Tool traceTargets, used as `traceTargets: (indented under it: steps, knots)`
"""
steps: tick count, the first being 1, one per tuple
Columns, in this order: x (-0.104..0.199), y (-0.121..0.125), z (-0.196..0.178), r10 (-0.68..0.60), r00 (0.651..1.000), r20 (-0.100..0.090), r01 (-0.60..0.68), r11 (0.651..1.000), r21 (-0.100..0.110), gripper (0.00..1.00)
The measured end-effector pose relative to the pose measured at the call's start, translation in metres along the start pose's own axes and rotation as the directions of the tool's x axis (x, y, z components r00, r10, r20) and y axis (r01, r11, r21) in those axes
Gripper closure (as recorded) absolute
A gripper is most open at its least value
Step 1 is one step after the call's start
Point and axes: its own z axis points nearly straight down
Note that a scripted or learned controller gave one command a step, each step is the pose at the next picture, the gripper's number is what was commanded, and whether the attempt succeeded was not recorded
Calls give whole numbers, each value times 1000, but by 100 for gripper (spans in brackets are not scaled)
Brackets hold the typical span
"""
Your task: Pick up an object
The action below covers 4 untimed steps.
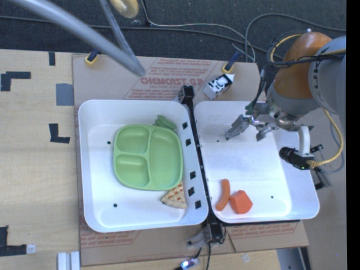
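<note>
arm: reaching in from right, wrist bent down | hand (248, 128): fingers spread, nothing between

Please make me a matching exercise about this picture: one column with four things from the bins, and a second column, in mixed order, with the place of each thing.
Things:
1. green tray
2. pizza slice
3. carrot
4. gripper

Places:
A. right bin, near its front edge, beside an orange block
B. over the back part of the right bin, nothing between its fingers
C. middle of the left bin
D. left bin, at the front right corner of the green tray

Pairs: 1-C, 2-D, 3-A, 4-B
</note>
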Motion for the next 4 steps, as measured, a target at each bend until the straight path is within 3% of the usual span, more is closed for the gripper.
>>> traceTargets:
  steps: [1,2,4]
  knots:
    - [5,-2,65,0,1000,-1,0,1000,3,0]
    - [5,0,51,-2,1000,0,2,1000,-2,100]
    - [0,3,-47,0,1000,0,0,1000,-10,100]
